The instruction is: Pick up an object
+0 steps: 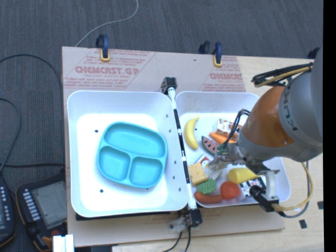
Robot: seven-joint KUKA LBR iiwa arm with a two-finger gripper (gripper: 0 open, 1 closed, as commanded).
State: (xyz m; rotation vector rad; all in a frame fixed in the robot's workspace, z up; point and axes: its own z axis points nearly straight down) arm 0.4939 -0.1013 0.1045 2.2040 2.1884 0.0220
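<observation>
**Arm down in right bin, no grasp confirmed yet**

I have the arm [278, 119] reaching in over the right bin [210, 97], wrist low over the toy food pile. The gripper [214, 167] sits near the bin's left side, just beside the cheese wedge [198, 174] and above the green textured piece [208, 186]. From this angle I can't tell how the jaws stand; the metal parts blur into the clutter, and I see nothing clearly pinched.

Candidate objects, all in the right bin:
- banana [191, 132], near the divider, apart from the gripper
- watermelon slice [210, 144], just above the gripper
- tomato [229, 190] and red sausage [208, 198] along the bottom edge
- yellow piece [241, 174], partly under the wrist
- small printed box [226, 125], near the orange band

The left bin [84, 109] holds the blue divided plate [131, 155], with no food on it.

My read: approach is done, grasp and lift are both left. Nothing is off the bin floor that I can see. Likely target is the cheese wedge or the green piece, but I can't confirm. The pile is tight, so I'd expect a risk of the gripper nudging neighbours or closing on an edge.
</observation>
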